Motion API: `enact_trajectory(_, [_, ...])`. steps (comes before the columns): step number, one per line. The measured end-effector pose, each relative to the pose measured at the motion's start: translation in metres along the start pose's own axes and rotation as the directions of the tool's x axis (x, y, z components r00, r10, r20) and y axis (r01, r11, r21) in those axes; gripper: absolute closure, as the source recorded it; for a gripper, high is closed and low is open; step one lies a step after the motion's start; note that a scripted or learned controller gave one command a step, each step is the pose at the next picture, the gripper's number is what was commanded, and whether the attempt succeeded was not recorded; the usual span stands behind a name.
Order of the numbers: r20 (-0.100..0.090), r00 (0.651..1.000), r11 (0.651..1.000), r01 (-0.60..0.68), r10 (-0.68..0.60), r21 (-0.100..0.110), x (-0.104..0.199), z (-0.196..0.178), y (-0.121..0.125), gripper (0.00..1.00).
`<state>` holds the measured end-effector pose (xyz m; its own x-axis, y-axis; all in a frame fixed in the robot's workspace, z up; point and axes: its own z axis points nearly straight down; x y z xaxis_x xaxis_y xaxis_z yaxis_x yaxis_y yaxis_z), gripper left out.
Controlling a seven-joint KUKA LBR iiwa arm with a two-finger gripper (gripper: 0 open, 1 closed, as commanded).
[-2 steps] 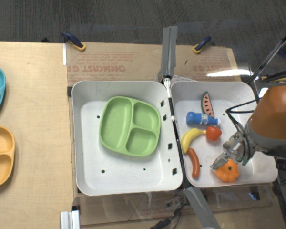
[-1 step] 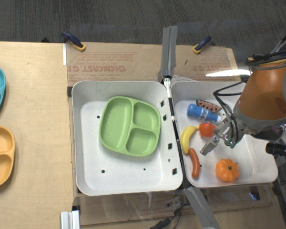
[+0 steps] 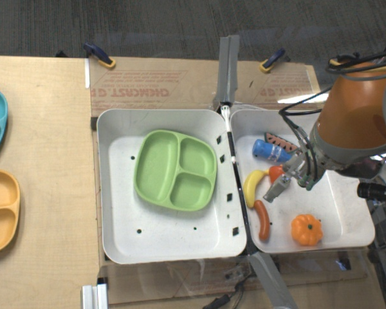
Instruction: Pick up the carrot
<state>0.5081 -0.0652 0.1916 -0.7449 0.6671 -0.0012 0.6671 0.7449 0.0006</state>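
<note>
Since the carrot point(image 3: 275, 172) sits in the right bin point(image 3: 347, 237) between banana point(image 3: 253, 187) and gripper point(image 3: 289, 176), whose spread fingers are empty, I'd drop straight down and avoid nudging the banana.

so the grey two-finger gripper point(image 3: 284, 180) hangs low in the right white bin point(image 3: 347, 237), right by a small orange carrot point(image 3: 275, 172) and a yellow banana point(image 3: 253, 187). blue bottle point(image 3: 270, 150) behind, red sausage point(image 3: 263, 220) and orange pumpkin point(image 3: 307, 230) in front. left white bin point(image 3: 116, 237) has a green divided plate point(image 3: 176, 170).
</note>
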Motion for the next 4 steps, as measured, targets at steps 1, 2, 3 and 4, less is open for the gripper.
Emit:
enact_trajectory(1, [0.003,0.984,0.984,0.180,-0.180,0.000,-0.007,-0.079,-0.051,0.00])
enact_trajectory(2, [-0.002,0.969,0.969,0.248,-0.248,0.000,-0.053,0.087,-0.098,0.00])
enact_trajectory(3, [0.003,0.818,0.818,0.576,-0.576,0.000,-0.080,0.014,-0.133,0.00])
enact_trajectory(4, [0.000,0.826,0.826,0.564,-0.564,-0.002,-0.082,0.100,-0.136,0.00])
